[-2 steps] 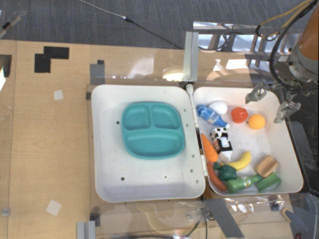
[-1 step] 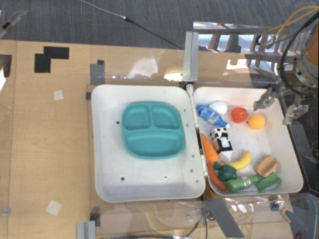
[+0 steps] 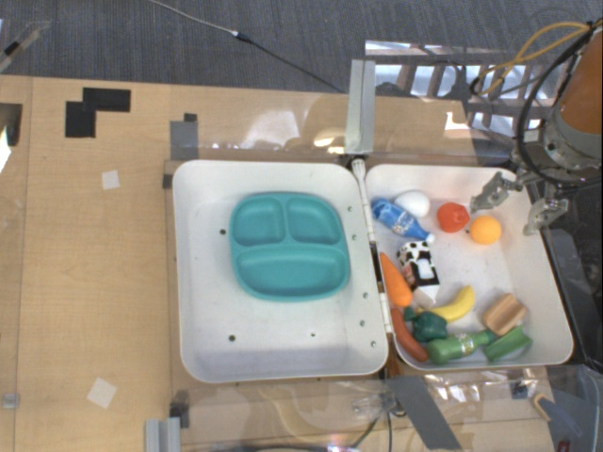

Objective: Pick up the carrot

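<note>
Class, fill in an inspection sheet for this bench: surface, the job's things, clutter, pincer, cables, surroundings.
Surface: wooden bench bearing a left bin and a right bin.
Job's things: carrot lies against the right bin's left wall.
Clutter: teal tray in the left bin; bottle, egg, tomato, orange, toy cow, banana, wooden block and green vegetables in the right.
Pincer: pincer over the right bin's far right corner, open, holding nothing.
Cables: yellow and black cables by the arm.
Surroundings: grey carpet.
</note>
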Tool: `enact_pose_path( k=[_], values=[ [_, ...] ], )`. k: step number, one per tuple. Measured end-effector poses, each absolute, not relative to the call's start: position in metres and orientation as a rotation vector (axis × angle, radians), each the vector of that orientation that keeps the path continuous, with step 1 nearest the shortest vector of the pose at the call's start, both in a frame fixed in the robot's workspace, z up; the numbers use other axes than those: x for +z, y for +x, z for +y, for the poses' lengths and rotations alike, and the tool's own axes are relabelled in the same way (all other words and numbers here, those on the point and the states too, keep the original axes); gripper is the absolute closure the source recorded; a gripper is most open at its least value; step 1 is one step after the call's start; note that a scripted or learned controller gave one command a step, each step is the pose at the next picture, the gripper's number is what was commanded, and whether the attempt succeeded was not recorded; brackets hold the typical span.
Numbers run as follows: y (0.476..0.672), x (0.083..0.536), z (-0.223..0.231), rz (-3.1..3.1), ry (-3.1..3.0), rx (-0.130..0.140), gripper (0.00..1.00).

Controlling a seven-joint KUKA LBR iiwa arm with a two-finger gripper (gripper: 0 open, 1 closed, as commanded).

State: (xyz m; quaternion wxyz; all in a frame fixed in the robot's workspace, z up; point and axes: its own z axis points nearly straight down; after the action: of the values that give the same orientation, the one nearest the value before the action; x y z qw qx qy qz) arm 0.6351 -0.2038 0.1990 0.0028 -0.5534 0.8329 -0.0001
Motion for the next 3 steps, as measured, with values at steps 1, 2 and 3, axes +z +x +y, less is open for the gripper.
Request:
enact_pose_path(
  k=[1,2,3],
  values=[
    [0.642,0.188,-0.203,2.452,-1.951,-0.008,0.0],
    [0.647,0.092,-0.207,2.47,-1.916,-0.023,0.0],
    [0.652,0.108,-0.206,2.462,-1.908,-0.037,1.0]
  ],
)
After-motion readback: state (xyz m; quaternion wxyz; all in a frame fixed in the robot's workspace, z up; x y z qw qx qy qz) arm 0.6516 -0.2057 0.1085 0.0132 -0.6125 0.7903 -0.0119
